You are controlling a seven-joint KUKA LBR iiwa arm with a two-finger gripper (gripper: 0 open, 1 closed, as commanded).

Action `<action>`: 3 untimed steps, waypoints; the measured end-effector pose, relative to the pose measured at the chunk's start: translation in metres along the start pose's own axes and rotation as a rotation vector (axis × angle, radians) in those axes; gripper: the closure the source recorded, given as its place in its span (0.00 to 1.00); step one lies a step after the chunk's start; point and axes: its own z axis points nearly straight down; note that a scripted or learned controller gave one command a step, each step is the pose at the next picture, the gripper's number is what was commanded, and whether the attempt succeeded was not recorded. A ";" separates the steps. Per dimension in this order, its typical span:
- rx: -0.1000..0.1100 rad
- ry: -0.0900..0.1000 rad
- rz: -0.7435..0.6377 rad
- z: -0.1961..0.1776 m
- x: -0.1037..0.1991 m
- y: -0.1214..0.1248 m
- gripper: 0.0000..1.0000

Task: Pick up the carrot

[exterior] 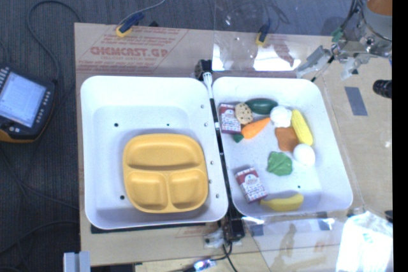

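The gripper (pixel 344 55) sits cropped at the edge, carrot (pixel 254 128) unobstructed.

A yellow divided tray (pixel 166 172) lies in the left bin (pixel 102 105); a banana (pixel 282 202) in the right bin (pixel 331 169).

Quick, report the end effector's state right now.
End effector: above the right bin's far corner, holding nothing; open or closed cannot be told. The carrot lies in that bin, untouched.
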 end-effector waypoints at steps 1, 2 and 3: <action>0.017 0.007 -0.081 0.153 0.022 -0.044 0.00; -0.011 -0.001 -0.021 0.185 0.092 -0.057 0.00; -0.017 -0.007 0.132 0.184 0.116 -0.086 0.00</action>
